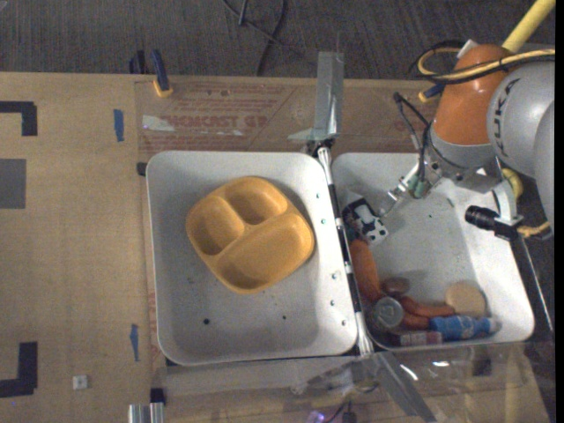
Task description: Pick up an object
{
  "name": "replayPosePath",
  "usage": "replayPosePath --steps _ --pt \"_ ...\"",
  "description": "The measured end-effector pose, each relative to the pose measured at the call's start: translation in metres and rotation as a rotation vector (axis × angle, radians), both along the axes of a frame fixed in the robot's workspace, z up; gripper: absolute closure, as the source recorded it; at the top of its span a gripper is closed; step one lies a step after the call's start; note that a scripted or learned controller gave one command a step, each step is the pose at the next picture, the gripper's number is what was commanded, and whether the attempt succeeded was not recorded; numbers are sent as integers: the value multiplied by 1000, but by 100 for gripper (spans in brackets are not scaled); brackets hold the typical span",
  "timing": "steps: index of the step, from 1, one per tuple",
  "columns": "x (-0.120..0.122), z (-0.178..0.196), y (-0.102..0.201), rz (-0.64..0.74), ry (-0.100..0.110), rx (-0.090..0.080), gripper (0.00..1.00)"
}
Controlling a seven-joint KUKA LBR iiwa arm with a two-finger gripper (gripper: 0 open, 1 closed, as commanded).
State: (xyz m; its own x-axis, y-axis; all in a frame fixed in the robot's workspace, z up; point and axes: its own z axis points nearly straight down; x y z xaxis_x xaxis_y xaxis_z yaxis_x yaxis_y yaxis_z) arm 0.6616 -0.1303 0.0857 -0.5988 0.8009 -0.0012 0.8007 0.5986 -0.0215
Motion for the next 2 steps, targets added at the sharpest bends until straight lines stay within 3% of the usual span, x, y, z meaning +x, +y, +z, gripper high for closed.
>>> replayPosePath --steps 1,2 --pt "7 39 -73 -64 -25 10 0" --pt "-8 1 -60 -298 -21 11 0"
